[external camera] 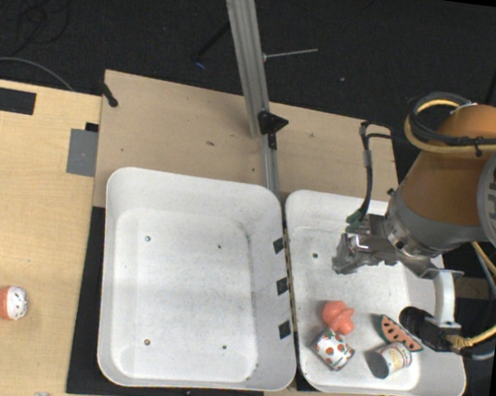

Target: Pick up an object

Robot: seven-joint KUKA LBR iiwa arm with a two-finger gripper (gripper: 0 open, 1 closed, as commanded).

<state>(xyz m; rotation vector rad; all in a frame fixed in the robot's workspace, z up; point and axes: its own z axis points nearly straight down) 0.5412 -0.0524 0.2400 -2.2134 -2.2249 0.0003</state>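
arm (456, 185) reaches from right, tool (349, 257) above right bin (318, 221).

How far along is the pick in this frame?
Done: the arm has reached over the right white bin. In hand: nothing visible; the gripper hovers above bare bin floor. Left: descend on and lift an item, such as the salmon-pink rounded toy or the red-spotted white cup nearby.

Arm (455, 190): grey casing, orange band, black and yellow cables looped on top, dark metal wrist.
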